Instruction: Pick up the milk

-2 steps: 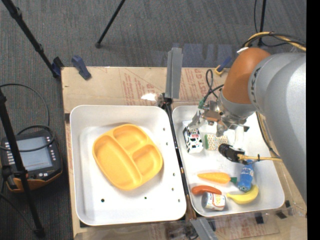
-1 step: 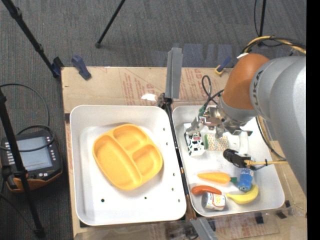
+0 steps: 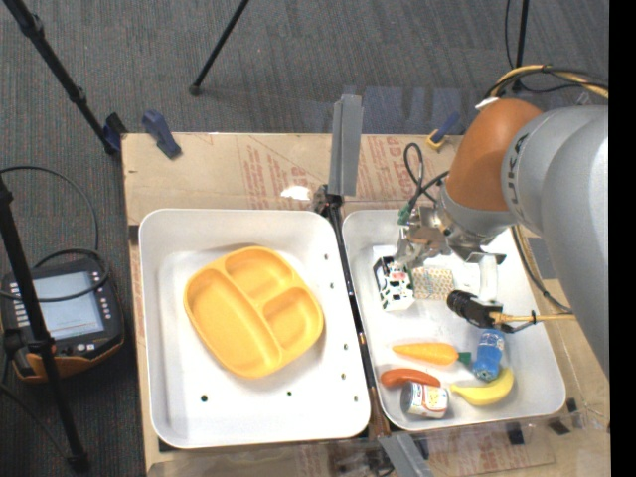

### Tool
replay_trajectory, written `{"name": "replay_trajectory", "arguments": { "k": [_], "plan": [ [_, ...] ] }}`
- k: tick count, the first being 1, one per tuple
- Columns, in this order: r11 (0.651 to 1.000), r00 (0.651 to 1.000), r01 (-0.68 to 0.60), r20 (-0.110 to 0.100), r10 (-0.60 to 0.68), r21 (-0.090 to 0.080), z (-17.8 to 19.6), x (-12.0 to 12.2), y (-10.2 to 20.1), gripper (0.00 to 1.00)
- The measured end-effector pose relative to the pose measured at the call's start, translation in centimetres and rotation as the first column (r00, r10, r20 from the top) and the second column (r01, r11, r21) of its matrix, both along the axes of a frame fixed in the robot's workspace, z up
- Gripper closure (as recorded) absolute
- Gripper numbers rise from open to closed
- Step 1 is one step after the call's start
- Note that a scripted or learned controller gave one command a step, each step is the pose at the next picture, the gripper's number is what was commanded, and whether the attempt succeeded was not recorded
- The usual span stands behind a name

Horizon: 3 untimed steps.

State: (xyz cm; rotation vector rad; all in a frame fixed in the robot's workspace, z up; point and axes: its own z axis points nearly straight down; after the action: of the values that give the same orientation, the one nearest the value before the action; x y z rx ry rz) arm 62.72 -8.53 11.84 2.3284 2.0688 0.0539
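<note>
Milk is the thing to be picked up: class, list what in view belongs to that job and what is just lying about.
Belongs to the job:
milk
gripper

Just lying about:
yellow plate
carrot
banana
blue bottle
red pepper
can

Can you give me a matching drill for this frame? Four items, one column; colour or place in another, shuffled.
Items:
1. divided plate
2. milk carton
3. carrot
4. banana

Descriptions:
A. white with black cow patches, right bin, just below the gripper
B. yellow, curved, near the front right corner of the right bin
C. yellow, three compartments, alone in the left bin
D. orange, lying flat mid right bin, above the red sausage-shaped toy

Pairs: 1-C, 2-A, 3-D, 4-B
</note>
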Motion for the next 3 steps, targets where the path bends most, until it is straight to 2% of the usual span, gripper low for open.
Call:
{"name": "replay_trajectory", "arguments": {
  "k": [1,2,3],
  "plan": [
    [1.000,1.000,0.000,-0.002,0.000,0.000,-0.1,-0.1,0.0,0.00],
    [0.998,0.998,-0.070,-0.008,0.070,-0.006,-1.5,-3.6,0.7,0.00],
    [0.999,0.999,-0.053,-0.006,0.053,-0.006,-1.5,-5.0,0.6,0.00]
  ]
}}
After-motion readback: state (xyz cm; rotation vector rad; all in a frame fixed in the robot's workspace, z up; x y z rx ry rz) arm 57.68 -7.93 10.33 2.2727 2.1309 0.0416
